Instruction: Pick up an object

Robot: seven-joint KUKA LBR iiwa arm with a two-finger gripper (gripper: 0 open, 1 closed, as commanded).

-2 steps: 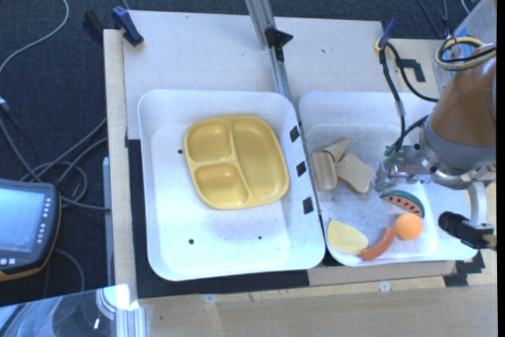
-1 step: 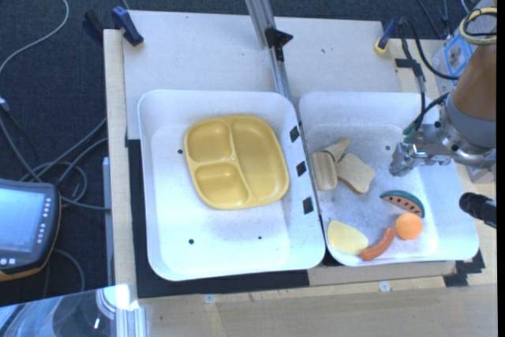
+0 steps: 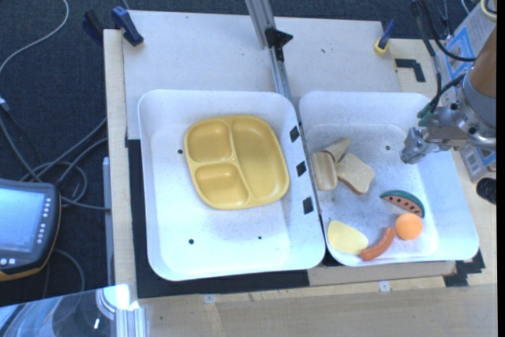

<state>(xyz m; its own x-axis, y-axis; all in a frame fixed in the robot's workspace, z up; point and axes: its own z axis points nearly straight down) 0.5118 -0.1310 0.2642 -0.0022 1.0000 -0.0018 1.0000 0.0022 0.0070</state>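
Overhead, left bin: a yellow divided plate sits near its centre. Right bin: bread pieces near the divider wall, watermelon slice, orange ball touching a sausage, pale yellow wedge at the front edge. Gripper hangs over the right bin's upper right part, apart from the toys, holding nothing; finger spread: cannot tell. Cables lie on the floor at left.

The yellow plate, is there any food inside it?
No. The yellow plate shows three bare compartments. The toy food, like the orange ball, lies in the right bin. What's underneath the plate is covered.
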